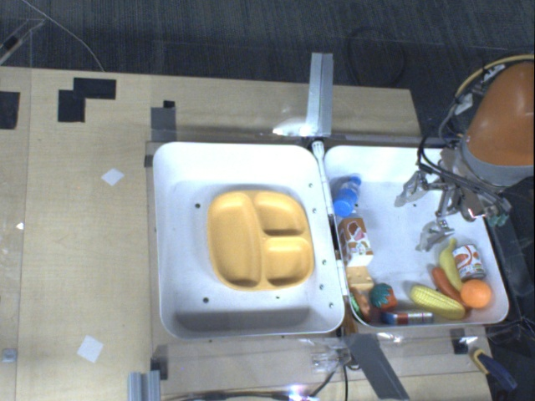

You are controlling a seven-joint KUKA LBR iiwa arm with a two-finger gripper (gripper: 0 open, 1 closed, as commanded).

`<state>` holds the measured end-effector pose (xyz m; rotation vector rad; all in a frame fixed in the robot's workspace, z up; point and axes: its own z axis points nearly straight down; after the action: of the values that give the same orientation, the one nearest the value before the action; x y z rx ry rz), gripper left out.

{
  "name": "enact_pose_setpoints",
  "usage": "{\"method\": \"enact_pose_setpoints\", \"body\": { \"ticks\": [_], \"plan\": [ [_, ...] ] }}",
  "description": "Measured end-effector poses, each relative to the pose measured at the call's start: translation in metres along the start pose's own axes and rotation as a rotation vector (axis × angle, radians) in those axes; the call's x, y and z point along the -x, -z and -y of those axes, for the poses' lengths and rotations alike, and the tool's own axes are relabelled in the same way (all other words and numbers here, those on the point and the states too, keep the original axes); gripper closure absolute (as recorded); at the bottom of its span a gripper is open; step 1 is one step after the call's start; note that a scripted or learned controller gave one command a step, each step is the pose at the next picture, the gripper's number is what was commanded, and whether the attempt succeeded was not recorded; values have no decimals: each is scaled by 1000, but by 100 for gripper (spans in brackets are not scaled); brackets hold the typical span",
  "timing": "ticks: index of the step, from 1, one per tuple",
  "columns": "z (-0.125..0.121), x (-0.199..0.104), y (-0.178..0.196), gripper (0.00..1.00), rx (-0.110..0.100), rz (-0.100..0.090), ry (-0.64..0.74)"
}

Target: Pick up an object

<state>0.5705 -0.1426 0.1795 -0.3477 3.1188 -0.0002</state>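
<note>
Over the right bin (393, 161), at the frame's right, my gripper (428, 211) hangs with fingers spread apart, holding nothing. Below it, lower right, lie a banana (450, 261), a red-labelled can (470, 261), an orange (475, 294), a corn cob (436, 300) and a carrot (443, 281). Along the bin's left wall: a blue-capped bottle (345, 195) and a printed packet (355, 239); writing illegible.

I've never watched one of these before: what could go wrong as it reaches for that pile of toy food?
The gripper hangs over bare bin floor, so it may close on nothing. The banana, can, carrot and orange crowd one corner, so it might nudge neighbours or jam against the right bin wall.
</note>
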Motion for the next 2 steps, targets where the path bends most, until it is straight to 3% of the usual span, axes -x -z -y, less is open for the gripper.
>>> {"method": "enact_pose_setpoints", "body": {
  "ticks": [1,2],
  "plan": [
    [-15,-30,-88,0,-7,13,130],
    [-26,-58,-88,0,-8,20,-123]
  ]
}}
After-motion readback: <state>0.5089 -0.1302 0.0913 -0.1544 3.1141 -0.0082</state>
